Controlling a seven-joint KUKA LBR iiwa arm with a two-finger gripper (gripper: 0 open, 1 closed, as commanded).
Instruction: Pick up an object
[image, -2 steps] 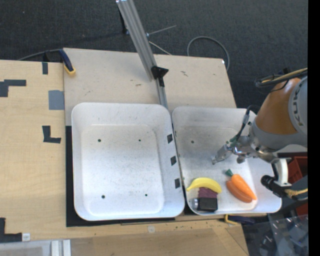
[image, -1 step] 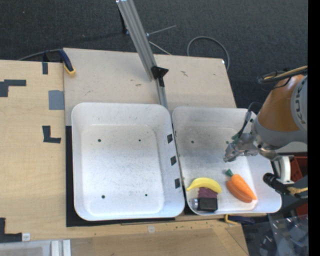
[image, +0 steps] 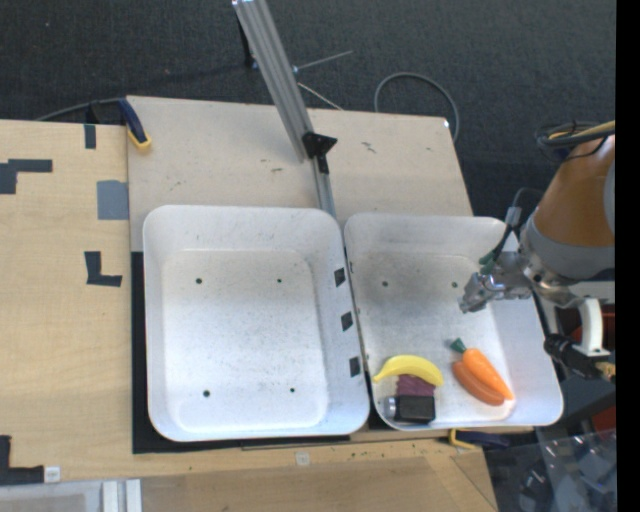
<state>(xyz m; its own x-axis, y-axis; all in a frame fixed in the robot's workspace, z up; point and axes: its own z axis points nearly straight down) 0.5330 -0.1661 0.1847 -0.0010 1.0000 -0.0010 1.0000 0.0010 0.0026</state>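
In the right bin (image: 420, 250), near its front edge, lie a yellow banana (image: 408, 368), an orange carrot with a green top (image: 481, 375) and a small dark block with a maroon top (image: 413, 400). My gripper (image: 477, 293) hangs over the right side of that bin, above and behind the carrot, apart from all three objects. Nothing shows between its fingers.
The left bin (image: 240, 320) sits beside the right one. A slanted metal pole (image: 290, 95) runs from the top down to the gap between the bins. A cable loop (image: 415, 95) lies on the bench behind the right bin.
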